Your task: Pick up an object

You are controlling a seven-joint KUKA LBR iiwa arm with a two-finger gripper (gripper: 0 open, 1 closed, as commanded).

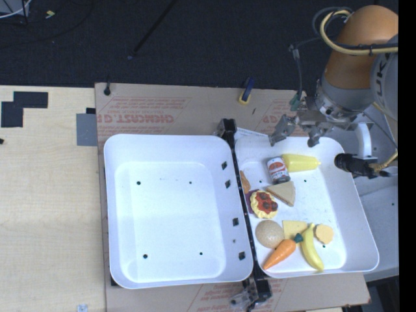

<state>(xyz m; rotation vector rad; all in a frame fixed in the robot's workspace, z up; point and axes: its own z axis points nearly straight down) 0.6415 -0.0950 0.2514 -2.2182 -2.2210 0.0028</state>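
A: Gripper?
B: Gripper (296, 132) hangs over the far rim of the right bin (364, 239), just beyond the can (278, 169). Fingers spread apart, nothing between them.
A: Where are the objects?
B: All in the right bin, taking the can as anchor. Yellow corn (300, 162) touches its right side. Wedge of bread (283, 192) just in front of it. Small pizza (264, 203) in front and a bit left, against the wedge. Further toward the near rim: round potato (268, 233), cheese slice (294, 228), carrot (281, 253), banana (312, 251), and a yellow round piece (323, 234) by the banana's far end.
A: Left bin?
B: Left bin (117, 207) sits beside, well left of the can, on the counter (45, 207)
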